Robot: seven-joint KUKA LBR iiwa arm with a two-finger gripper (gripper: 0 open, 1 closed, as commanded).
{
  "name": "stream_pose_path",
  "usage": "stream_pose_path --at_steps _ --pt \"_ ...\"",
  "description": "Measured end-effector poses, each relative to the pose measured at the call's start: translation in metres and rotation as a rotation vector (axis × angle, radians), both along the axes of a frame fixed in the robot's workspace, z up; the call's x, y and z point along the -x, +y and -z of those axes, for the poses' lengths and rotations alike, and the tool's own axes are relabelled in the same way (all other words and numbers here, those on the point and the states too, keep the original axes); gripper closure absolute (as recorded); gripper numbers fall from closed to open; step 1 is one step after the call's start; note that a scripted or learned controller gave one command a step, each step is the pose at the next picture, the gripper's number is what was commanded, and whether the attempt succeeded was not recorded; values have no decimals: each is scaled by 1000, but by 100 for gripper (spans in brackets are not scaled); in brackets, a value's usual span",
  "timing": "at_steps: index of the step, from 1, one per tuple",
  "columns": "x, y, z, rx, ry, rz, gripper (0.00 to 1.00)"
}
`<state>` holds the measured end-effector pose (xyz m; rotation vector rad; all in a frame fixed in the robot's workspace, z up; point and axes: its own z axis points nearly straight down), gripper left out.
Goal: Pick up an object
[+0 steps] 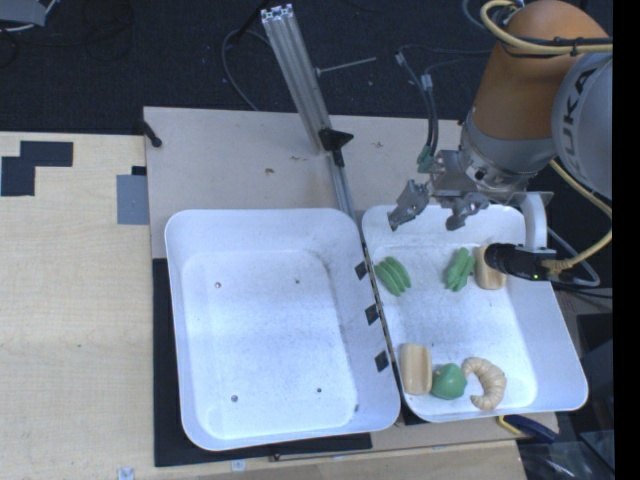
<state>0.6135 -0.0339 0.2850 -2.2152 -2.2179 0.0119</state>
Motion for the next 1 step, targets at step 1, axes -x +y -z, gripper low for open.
stream_pose_path --at_steps 1 --pt "24 1 84 0 -2 1 0"
